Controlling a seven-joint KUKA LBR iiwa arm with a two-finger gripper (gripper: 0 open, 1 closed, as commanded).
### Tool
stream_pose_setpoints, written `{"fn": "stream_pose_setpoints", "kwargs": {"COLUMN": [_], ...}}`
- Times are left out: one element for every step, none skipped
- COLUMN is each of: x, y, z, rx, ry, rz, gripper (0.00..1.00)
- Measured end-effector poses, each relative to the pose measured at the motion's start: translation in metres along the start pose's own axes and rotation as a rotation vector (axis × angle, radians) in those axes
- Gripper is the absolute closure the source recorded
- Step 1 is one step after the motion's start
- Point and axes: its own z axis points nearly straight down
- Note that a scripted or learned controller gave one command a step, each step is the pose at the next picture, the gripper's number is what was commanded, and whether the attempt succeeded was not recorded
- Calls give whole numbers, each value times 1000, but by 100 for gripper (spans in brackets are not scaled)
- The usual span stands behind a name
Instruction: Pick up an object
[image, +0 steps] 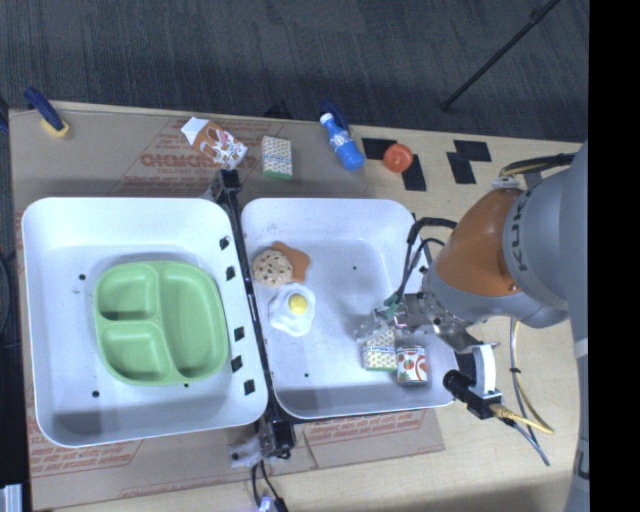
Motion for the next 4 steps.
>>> {"fn": "stream_pose_setpoints", "kwargs": {"x": [73,144,143,144], "y": [-25,-25,-24,-23], "z": [-110,-122,-133,-143], "rx": [-6,-4,-5,-5], "ry": [0,-2,-2,-2], "rz": [5,2,-1,-6], "gripper": [100,100,100,100]}}
